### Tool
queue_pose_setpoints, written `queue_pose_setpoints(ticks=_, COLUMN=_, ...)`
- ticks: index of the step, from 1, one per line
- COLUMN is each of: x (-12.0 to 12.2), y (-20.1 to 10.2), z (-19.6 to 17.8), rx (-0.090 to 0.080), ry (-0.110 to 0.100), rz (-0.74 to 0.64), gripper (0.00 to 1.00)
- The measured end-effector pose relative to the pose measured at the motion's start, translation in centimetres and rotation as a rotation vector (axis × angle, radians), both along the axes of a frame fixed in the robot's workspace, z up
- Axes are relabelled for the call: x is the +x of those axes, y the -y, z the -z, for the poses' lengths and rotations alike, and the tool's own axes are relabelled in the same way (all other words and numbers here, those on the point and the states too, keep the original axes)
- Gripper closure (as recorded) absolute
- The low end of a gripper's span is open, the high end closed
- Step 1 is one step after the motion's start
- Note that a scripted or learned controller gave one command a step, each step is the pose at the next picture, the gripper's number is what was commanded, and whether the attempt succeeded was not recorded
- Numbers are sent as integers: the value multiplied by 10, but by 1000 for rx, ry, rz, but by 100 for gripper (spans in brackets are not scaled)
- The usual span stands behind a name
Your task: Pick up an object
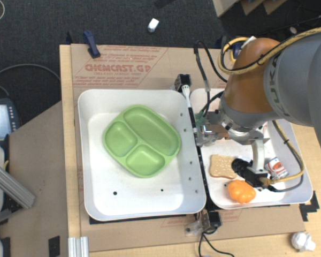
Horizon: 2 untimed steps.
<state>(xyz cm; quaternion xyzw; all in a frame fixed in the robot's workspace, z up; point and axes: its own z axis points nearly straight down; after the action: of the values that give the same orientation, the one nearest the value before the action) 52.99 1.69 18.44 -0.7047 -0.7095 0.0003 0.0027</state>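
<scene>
The grey arm with its orange band covers most of the right bin [295, 193]. My gripper [208, 132] hangs low at that bin's left side, close to the wall between the two bins, and the wrist largely covers it. A slice of toast [220, 166] lies just in front of it. An orange fruit [241, 191] rests near the bin's front edge. A small red and white can [278, 168] lies to the right of the toast. I see nothing between the gripper's parts that show.
A green divided plate [142, 140] lies in the middle of the left bin [96, 199]. Both bins stand on a cardboard sheet [117, 63]. A blue clip [91, 43] sits at the sheet's far left corner.
</scene>
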Motion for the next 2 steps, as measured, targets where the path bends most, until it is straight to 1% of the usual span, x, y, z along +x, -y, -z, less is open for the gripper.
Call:
queue_pose_setpoints(ticks=1, x=-48, y=-39, z=-55, rx=-1, ry=6, rz=1, gripper=100)
queue_pose_setpoints(ticks=2, x=-49, y=-72, z=-258, rx=2, ry=24, rz=0, gripper=100)
